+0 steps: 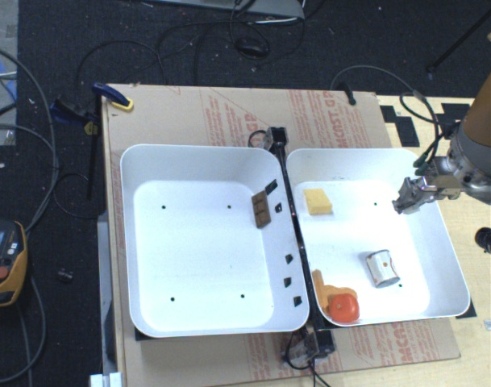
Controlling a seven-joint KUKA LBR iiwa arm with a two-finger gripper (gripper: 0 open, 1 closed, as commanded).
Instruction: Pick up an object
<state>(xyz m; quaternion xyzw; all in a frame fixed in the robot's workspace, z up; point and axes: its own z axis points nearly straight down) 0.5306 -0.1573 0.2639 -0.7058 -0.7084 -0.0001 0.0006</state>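
Note:
The right bin (438,224) holds three things: a yellow block (318,201) near its upper left, a small silver can-like object (381,268) lying near the middle bottom, and an orange-red toy (339,300) in the lower left corner. A small brown piece (261,210) leans against the right wall of the left bin (148,240). My gripper (409,197) hangs over the right bin's upper right part, well right of the yellow block and above the silver object. Nothing shows between its fingers.
Both bins rest on a cardboard sheet (197,115) on the bench. A blue and yellow clamp (112,96) sits at the cardboard's upper left corner. Cables run over the dark floor behind. The arm enters from the right edge.

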